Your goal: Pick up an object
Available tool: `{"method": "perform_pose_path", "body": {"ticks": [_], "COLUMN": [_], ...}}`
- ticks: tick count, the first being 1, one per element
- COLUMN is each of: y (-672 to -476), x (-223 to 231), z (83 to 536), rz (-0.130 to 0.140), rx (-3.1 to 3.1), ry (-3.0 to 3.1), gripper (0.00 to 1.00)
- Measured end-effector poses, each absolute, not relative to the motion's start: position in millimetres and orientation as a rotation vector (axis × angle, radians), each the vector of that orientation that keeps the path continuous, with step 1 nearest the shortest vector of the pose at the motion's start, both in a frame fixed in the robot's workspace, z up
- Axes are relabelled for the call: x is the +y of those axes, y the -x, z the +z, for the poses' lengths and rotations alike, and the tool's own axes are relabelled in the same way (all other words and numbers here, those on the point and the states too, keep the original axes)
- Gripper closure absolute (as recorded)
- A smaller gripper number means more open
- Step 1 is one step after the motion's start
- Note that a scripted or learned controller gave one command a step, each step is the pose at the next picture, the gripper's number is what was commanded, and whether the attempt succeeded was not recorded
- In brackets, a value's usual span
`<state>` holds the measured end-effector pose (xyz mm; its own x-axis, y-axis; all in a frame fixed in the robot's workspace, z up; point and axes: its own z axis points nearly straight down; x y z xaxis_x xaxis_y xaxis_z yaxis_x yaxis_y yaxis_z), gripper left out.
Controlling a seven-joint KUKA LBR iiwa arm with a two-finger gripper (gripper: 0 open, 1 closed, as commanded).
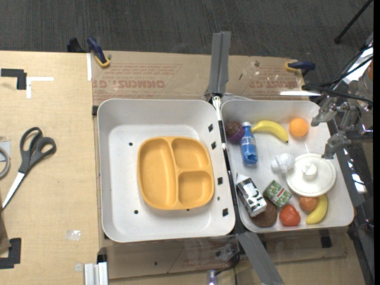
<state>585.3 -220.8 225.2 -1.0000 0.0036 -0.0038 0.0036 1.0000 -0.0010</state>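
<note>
Landmark: white lid (310,175), domed with a knob, in the right bin (338,218). Everything pickable sits around it

Gripper (330,151) is just up-right of the lid, over the bin's right wall. It's a dark tangle against the rim – can't tell its state, nothing visibly held

Candidates relative to the lid:
- blue bottle (249,148), left of it, lying down. Rigid plastic, light, round so it may roll; take across the body. Label print too small to read
- banana (271,129), up-left. Soft skin, curved, pinch mid-span gently
- orange (298,127), straight above, smooth sphere, likely to squirt out of two fingers
- white crumpled thing (282,162), touching the lid's left edge, probably soft and light
- black-and-white carton (252,196) and green can (276,193), lower-left. Carton has flat faces, easiest grab; print unreadable
- red tomato (290,215) and second banana (318,210), just below the lid, tight against the bin wall

Lid itself: stiff, light I'd guess, knob is the only hold

Readable text: cardboard (148,79) beyond the bins, up-left of the lid, reads "CHEMCAL GUYS" inverted. Left bin (113,159) has a yellow divided tray (176,173)
</note>
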Motion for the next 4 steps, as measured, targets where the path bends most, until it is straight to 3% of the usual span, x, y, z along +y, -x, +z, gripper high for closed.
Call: {"method": "perform_pose_path", "body": {"ticks": [1, 2, 3, 4], "y": [-517.5, -482.3, -573.5, -635.2], "x": [-193.2, -151.1, -107.3, -131.2], "z": [98.6, 97.0, 98.4, 97.9], "rz": [-0.002, -0.003, -0.003, -0.003], "rx": [3.125, 3.111, 3.085, 3.063], "ry": [-0.233, -0.315, -0.529, -0.653], "gripper": [0.0, 0.0, 0.0, 0.0]}}
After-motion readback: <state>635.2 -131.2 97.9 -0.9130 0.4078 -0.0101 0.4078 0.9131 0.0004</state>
